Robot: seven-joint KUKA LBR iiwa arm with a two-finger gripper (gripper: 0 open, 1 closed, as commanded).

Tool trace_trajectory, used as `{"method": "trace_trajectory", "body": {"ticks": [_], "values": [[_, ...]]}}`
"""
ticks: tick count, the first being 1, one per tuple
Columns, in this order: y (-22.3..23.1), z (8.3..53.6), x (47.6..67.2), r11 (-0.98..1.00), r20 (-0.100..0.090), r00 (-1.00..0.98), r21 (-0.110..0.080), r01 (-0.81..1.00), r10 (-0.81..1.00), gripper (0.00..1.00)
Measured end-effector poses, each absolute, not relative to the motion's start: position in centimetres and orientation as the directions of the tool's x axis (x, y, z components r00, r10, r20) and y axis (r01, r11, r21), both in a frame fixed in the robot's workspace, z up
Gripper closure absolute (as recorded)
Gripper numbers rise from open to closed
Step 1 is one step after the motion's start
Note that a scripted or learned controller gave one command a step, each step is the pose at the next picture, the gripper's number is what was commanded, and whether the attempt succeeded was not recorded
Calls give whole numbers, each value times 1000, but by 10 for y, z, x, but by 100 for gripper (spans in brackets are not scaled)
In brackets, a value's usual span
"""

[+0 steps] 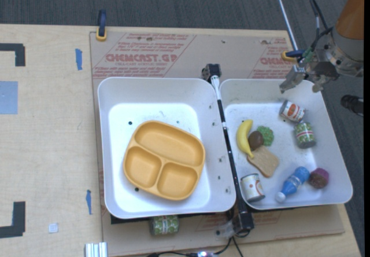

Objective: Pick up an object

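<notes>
Presently, arm: it reaches in over the far rim of the right bin (pixel 341 183), orange band up, wrist tilted toward the bin's back corner.
Jaws: the jaws (pixel 303 81) hang apart above that far rim, nothing between them; I judge they are spread so as to be ready to close on a target.
Nearest thing: a red-and-white can (pixel 292 112) lies on its side just below the jaws, inside the bin; it looks the likeliest target.
Next along: a green-labelled can (pixel 304 134) lies just beyond the first, farther from the jaws.
Middle cluster: a banana (pixel 244 136), a green leafy piece (pixel 265 134), a dark round piece (pixel 255 140) and a toast slice (pixel 265 161) lie touching or overlapping, well below the jaws; packed so close, they would be awkward to grasp singly.
Far end: a small tin (pixel 252 187), a blue bottle (pixel 293 183) and a dark red ball (pixel 318 177) sit farthest from the jaws.
Left bin: the left bin (pixel 107 99) holds a yellow divided plate (pixel 165 159), well aside from the jaws.
Counter: the counter (pixel 46 134) carries both bins; another can (pixel 165 226) lies outside them on its near side.
Stage: judged as approach, no pick made yet.
</notes>
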State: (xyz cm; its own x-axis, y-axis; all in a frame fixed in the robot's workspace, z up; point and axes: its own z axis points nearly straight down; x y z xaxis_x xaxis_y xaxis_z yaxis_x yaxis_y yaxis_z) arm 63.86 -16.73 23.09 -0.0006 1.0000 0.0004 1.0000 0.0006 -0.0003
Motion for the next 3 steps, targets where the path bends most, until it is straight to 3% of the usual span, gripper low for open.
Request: {"method": "trace_trajectory", "body": {"ticks": [1, 2, 3], "values": [[-152, 88, 668, 2, -1, -2, 4, 1000, 1000, 0], [-112, 86, 662, 2, 2, -2, -1, 1000, 1000, 0], [-98, 86, 610, 0, -1, 0, 4, 1000, 1000, 0]]}}
